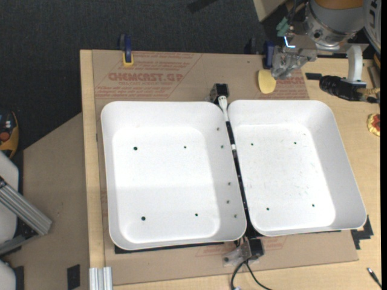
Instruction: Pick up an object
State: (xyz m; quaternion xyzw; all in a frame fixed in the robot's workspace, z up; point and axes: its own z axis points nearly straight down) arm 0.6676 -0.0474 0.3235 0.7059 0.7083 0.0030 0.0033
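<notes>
Your pincer (284,70) sits just beside the yellow thing (266,81), behind the right bin (338,162); you cannot tell its grip.

Pretty evenly lit from above; the left bin (166,171) is crossed by a soft shadow band, whites are slightly blown out, overall focus is a bit soft.

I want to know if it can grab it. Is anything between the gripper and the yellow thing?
No. The gripper sits right beside the yellow thing.
</notes>
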